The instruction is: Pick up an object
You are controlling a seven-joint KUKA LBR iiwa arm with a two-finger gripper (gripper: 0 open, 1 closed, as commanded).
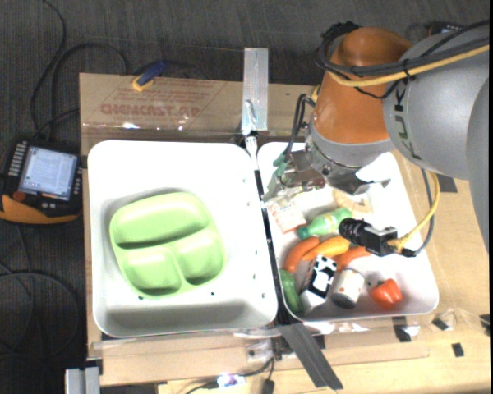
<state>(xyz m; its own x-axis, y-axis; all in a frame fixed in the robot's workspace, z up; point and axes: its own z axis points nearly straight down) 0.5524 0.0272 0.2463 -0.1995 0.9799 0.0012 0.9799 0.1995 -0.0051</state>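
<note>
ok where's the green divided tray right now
The green divided tray lies in the left bin in the camera view, slightly toward its near-left side, well apart from the toy pile in the right bin.

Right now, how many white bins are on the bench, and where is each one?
2. The left bin holds a green divided tray. The right bin beside it holds small toys, with the arm above it, so parts are hidden.

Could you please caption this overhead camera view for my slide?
Grey arm's hand lowers over the toy-filled right white bin; green divided plastic tray fills the left.
</note>
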